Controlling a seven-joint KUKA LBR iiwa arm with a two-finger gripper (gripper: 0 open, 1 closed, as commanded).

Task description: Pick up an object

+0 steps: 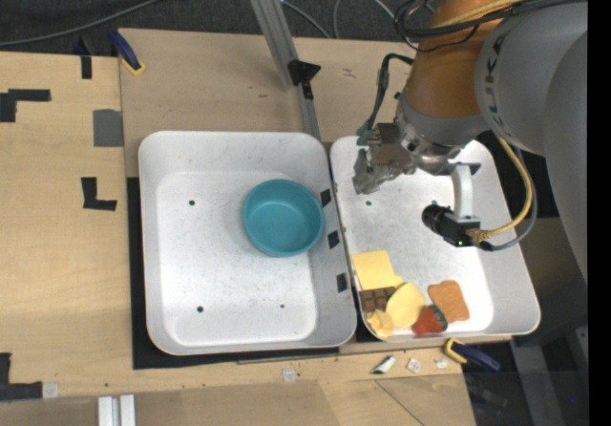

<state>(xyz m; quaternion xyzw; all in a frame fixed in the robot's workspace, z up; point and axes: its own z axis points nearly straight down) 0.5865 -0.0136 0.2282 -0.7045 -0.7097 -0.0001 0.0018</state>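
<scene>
My gripper [368, 178] hangs over the upper left part of the right bin [506, 252], close to the wall shared with the left bin. Nothing shows between its fingers. Several small items lie heaped at the near end of the right bin: a yellow block [374, 268], a brown chocolate-like piece [373, 299], a pale yellow piece [402, 305], an orange-brown slice [450, 300] and a red item [429, 320]. A blue bowl [282, 216] sits upright in the left bin [191, 252]. The gripper is well above and behind the heap, and right of the bowl.
The grey arm with its orange band [458, 42] fills the upper right. A black cable fitting [449, 223] hangs over the right bin's middle. A slanted metal post [277, 23] rises behind the bins. Cables run along the back.
</scene>
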